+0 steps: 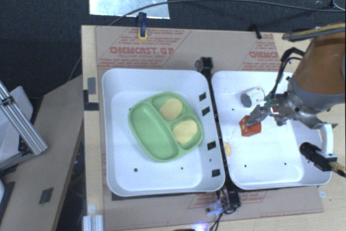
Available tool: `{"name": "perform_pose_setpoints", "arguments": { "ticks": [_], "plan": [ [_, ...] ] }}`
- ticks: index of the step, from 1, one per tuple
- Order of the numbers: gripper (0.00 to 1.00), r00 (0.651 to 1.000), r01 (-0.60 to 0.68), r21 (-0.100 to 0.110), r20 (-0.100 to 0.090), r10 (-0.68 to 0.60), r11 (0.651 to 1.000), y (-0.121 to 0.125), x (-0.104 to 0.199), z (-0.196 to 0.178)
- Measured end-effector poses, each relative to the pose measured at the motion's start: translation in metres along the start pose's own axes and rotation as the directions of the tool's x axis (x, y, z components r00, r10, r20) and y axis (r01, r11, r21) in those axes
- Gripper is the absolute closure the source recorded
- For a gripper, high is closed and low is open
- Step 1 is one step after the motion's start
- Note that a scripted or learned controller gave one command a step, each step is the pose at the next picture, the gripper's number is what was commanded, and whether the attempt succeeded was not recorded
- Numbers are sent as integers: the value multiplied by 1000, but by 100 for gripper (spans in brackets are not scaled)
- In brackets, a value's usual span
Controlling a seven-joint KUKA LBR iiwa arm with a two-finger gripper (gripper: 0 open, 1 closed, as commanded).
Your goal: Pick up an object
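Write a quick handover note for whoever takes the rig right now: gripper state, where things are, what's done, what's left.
Gripper: low in the right bin, at the red object; no grasp can be confirmed.
Things: red object and grey cylinder in the right bin; green divided plate with two yellow pieces in the left bin.
Done: arm brought to the red object.
Left: secure a grasp and lift.

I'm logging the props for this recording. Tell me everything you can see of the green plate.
The green plate is a rounded, pale green divided dish that looks like plastic, with one long section and two smaller ones. It lies flat and turned at an angle in the middle of the left bin. Each small section holds a yellowish lump; the long section is bare.
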State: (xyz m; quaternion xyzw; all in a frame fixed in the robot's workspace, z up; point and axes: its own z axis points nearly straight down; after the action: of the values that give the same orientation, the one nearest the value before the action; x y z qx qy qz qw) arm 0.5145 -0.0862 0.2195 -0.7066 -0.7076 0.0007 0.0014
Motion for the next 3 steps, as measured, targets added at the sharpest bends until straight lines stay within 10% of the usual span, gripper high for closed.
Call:
{"name": "perform_pose_setpoints", "arguments": {
  "ticks": [2,3],
  "plan": [
    [0,1000,-1,0,0,1,1000,8,3,107],
    [100,1000,0,-5,2,0,1000,9,3,94]
  ]
}}
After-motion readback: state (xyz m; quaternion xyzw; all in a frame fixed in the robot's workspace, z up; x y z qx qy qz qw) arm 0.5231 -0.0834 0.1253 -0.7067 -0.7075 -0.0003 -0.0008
